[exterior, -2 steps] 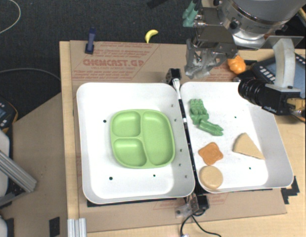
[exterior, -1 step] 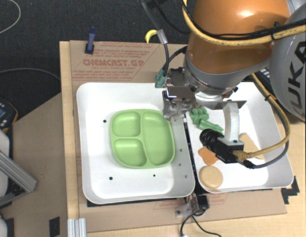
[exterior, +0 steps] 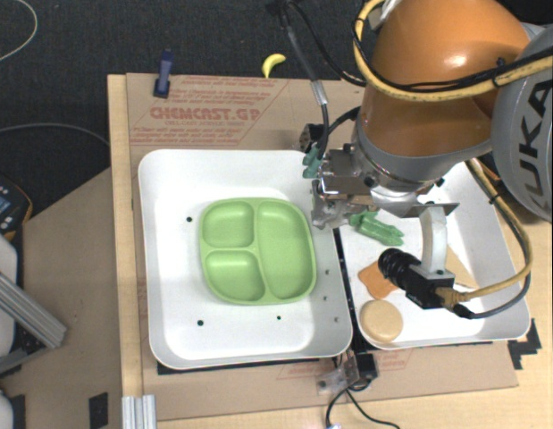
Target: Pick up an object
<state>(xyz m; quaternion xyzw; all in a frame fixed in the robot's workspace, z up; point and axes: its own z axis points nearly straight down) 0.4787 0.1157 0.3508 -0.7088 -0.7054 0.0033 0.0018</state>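
Looking down on the bench, you see the arm (exterior: 437, 70) reaching over the right bin (exterior: 437, 331). Its claw (exterior: 334, 204) sits low, just right of the green plate (exterior: 258, 250). The wrist covers the claw's tip, so you cannot tell whether the claw is wide, narrow or closed on something.

Progress. Nothing is visibly lifted, and every loose thing lies on a bin floor. Judge the pick as not yet made: the approach looks complete or nearly so, while the closing, the lift and the proof of a hold are all left to do.

Task's thing. The likeliest target is the small green piece (exterior: 381, 230). It lies tilted to the right of the green plate and just beside the claw. You cannot tell whether the claw touches it.

Containers. The left bin (exterior: 160, 239) holds the green plate alone. This is a divided dish with three hollows, all of them bare.

The right bin lies on the plate's right side and holds three loose things:
- The green piece lies level with the plate's upper half.
- The orange flat piece (exterior: 374, 280) lies level with the plate's lower half and is partly hidden by the robot's own parts.
- The round tan disc (exterior: 381, 322) lies right of and below the plate's lower right corner, touching or just beside the orange flat piece.
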